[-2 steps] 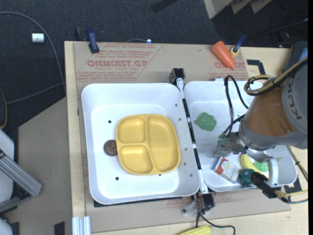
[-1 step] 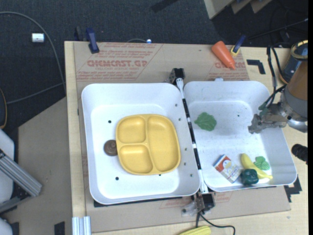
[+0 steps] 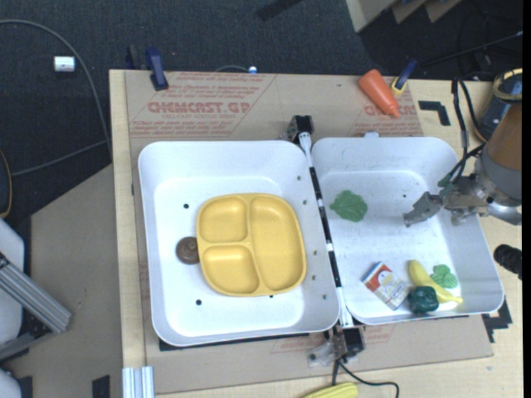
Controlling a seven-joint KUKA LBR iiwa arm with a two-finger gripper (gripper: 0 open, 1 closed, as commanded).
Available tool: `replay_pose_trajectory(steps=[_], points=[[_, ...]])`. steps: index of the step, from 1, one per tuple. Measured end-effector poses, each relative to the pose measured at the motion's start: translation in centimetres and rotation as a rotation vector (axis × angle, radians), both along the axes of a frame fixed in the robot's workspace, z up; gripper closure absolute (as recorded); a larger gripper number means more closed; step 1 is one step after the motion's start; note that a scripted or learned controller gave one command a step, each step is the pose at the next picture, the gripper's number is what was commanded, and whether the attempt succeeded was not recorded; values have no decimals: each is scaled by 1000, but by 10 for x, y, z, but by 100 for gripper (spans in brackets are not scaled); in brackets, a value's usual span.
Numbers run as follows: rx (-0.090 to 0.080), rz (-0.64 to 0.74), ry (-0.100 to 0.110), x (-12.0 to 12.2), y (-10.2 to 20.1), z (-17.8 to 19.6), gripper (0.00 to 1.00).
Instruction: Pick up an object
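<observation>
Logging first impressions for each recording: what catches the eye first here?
A yellow divided plate fills the middle of the left bin. The pincer hangs over the right bin, near a green lump, with small toys clustered in that bin's near corner.

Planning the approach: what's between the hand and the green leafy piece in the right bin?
Bare white bin floor between hand and green leafy piece, per the camera view.

Arm [image 3: 498,152] reaches from the right, tool [image 3: 417,214] low
</observation>
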State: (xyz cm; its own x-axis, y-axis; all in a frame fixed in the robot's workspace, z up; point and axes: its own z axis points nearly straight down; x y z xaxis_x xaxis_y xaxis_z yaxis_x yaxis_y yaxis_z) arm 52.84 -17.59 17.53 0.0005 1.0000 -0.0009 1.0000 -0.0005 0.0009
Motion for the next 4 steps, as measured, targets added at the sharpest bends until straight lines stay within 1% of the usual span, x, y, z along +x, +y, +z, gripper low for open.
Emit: replay_pose_trajectory(steps=[1, 2, 3, 4], points=[[1, 0, 1, -45, -6, -91, 0], [0, -1, -1, -44, -6, -81, 100], [1, 2, -1, -7, 50, -71, 100], [2, 3, 0, -9, 129, 12, 100]])
